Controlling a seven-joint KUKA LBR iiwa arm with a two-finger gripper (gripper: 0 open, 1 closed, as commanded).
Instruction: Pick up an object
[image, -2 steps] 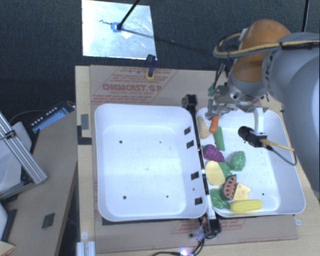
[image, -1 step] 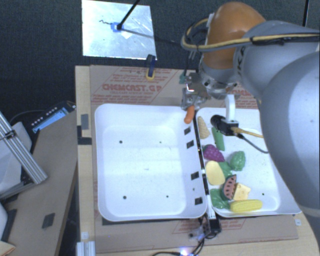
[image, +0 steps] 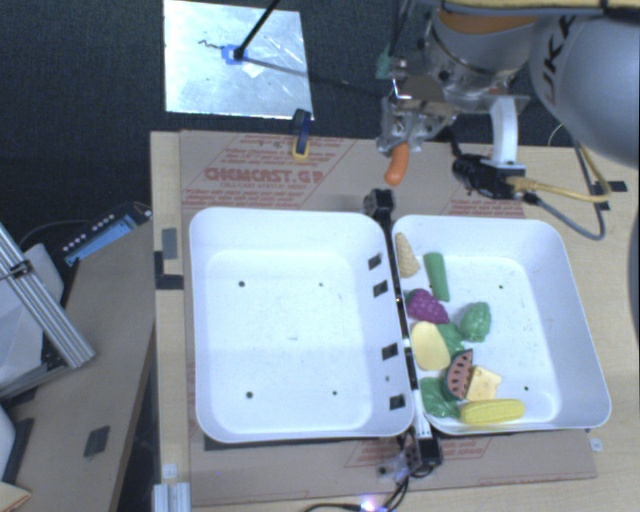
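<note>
The arm (image: 520, 50) is running off the top and right edges, so much of it is hidden. The gripper (image: 402, 150) is hanging above the bench beyond the bins, its metal fingers (image: 397, 130) clamping the top of a small orange carrot-shaped piece (image: 397, 166), smooth and tapered, which is dangling below the fingertips. Well below the fingers, the right bin (image: 560, 300) is holding smooth toy foods huddled along its left wall: a green cylinder (image: 436, 276), purple grapes (image: 426, 304), a yellow corn cob (image: 490, 411). The left bin (image: 290, 320) is lying below and left.
</note>
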